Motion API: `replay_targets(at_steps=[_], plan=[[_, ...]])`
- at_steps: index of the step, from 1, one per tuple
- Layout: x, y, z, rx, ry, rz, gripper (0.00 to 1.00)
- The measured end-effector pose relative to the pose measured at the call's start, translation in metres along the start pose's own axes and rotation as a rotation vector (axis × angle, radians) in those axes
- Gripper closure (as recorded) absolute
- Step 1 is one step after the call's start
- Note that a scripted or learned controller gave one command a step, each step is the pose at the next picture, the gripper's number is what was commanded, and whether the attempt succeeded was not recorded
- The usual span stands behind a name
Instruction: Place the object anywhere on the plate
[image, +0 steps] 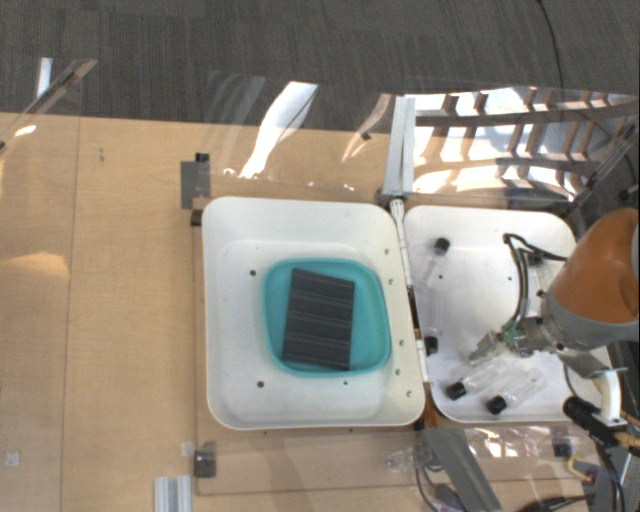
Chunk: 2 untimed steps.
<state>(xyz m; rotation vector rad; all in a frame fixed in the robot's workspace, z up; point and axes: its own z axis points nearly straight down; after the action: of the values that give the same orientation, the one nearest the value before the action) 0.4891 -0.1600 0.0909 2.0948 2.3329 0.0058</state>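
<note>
Dark ribbed object (319, 319) on teal plate (372, 335), well apart from gripper (497, 347)

Ribbed matt dark grey object (319, 320), glossy teal plastic plate (373, 325), smooth white plastic bins (230, 300), pale wood-look bench (100, 300)

Object (319, 319) on plate (374, 330) in left bin (230, 300) (pincer (497, 345) over right bin (470, 250)).

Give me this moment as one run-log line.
object: dark ribbed block lying on teal plate | plate: in left bin | arm: over right bin | gripper: low near right bin floor
</note>
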Motion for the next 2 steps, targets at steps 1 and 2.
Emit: replay_targets(at_steps=[1, 2], plan=[[0.071, 0.011, 0.001, -0.012, -0.002, -0.02, 0.0], [0.144, 0.015, -0.045, 0.003, 0.002, -0.038, 0.0]])
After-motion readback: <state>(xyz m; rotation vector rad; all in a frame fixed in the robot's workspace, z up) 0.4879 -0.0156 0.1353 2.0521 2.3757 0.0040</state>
